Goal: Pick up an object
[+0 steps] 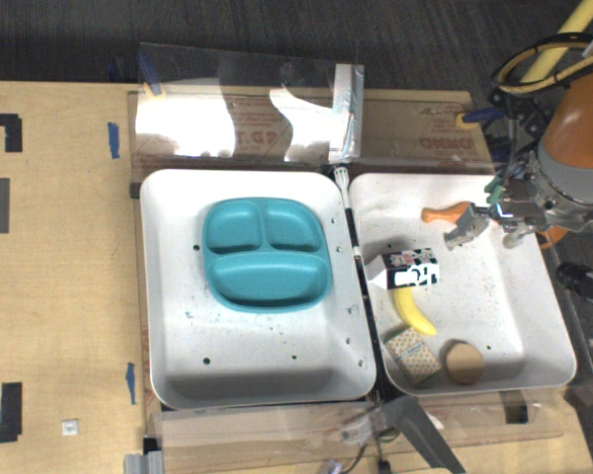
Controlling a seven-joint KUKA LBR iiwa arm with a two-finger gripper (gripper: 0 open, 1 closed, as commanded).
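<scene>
The right bin (534, 314) holds several small objects. An orange carrot-shaped piece (443, 213) lies near its back. A black-and-white box (413, 269) sits in the middle, with a yellow banana (413, 312) just in front of it. A patterned pouch (413, 352) and a brown round object (464, 360) rest at the front wall. My gripper (486, 233) hangs over the bin's back right, its fingers spread apart with nothing between them. The left finger (465, 228) is right beside the orange piece's right end.
The left bin (168, 344) carries a teal divided plate (267, 253). A clear plastic sheet (247, 112) stands behind the bins. Yellow and black cables (544, 62) hang at the far right, above the arm's orange band (578, 131).
</scene>
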